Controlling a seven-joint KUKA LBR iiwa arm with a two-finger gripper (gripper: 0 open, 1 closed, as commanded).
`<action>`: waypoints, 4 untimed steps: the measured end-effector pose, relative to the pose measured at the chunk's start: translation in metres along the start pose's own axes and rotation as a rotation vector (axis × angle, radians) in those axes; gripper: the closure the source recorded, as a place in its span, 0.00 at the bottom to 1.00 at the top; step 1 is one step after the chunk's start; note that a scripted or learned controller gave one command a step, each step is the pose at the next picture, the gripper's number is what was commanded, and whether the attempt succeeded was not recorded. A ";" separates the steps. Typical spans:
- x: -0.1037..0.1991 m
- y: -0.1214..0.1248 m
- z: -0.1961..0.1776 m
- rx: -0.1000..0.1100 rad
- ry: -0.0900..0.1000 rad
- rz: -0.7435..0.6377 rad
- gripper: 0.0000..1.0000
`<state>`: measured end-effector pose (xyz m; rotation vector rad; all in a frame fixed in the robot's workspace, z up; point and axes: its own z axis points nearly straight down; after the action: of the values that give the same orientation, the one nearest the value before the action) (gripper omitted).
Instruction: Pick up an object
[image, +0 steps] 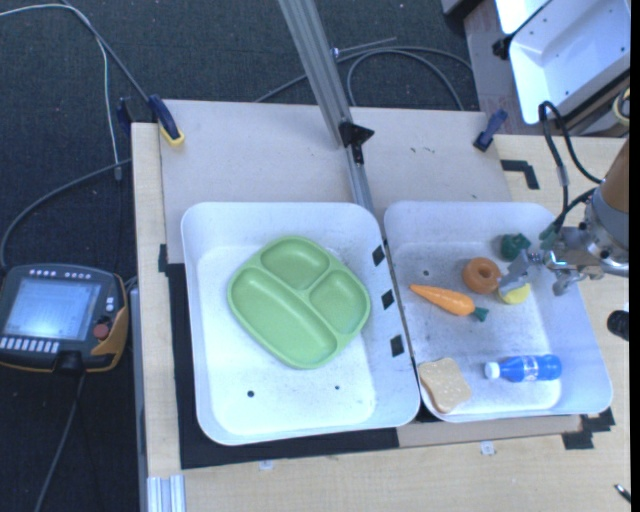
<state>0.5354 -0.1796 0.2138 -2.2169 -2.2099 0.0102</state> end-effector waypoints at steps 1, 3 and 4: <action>0.000 0.003 -0.006 -0.012 -0.003 -0.003 0.00; -0.005 0.012 0.088 -0.007 -0.001 -0.004 0.00; -0.005 0.013 0.128 -0.014 -0.002 -0.003 0.00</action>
<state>0.5473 -0.1842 0.0858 -2.2216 -2.2213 -0.0028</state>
